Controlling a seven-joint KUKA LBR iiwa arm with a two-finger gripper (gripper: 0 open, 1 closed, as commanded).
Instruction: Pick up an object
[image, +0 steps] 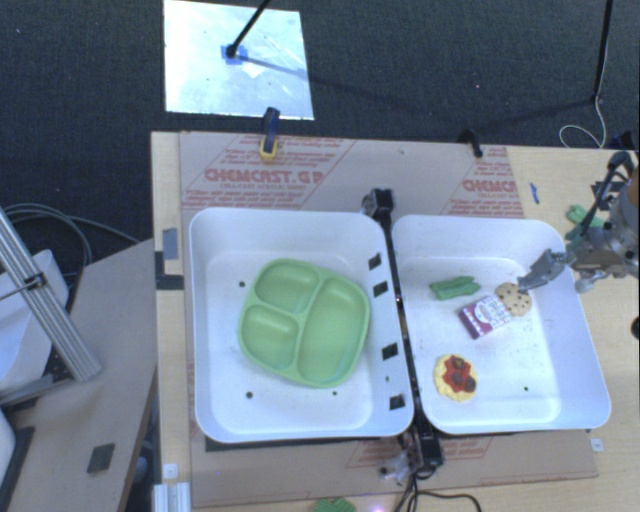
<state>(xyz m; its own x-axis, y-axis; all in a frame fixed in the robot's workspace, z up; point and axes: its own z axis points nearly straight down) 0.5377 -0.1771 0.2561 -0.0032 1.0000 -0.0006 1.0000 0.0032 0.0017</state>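
Observation:
The right bin (575, 395) holds several small objects. A green pod-shaped piece (455, 288) lies toward the back. A purple packet (483, 317) lies in the middle with a tan spotted cookie (513, 298) touching its right end. A yellow round piece with red toppings (456, 378) lies toward the front. My gripper (537, 273) reaches in from the right, its tip just above and to the right of the cookie, with nothing seen in its hold.
The left bin (215, 330) holds a green divided plate (303, 322). A black divider with clips (390, 300) runs between the bins. The arm's wrist (605, 250) hangs over the right bin's right rim. A yellow clamp (269, 138) stands behind the bins.

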